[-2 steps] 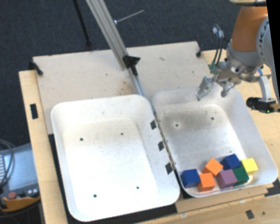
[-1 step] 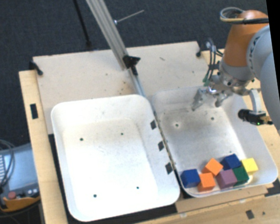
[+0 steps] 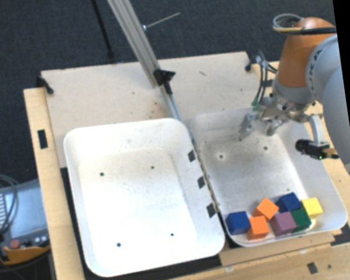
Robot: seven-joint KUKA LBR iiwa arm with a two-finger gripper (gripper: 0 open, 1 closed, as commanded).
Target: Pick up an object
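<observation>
The grey, orange-banded arm's hand [image 3: 260, 124] hangs over the right white plastic bin's [image 3: 229, 161] far end, fingers spread, holding nothing. Small coloured blocks [image 3: 276, 215] cluster at its near edge; the wooden bench [image 3: 122, 85] stands on dark carpet.

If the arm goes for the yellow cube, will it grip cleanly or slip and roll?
Yellow cube looks rigid and flat-faced, so it likely won't roll. It sits against the green cube near the right bin's wall, so there is probably little room beside it. It looks small, likely light, and may skid if nudged.
</observation>
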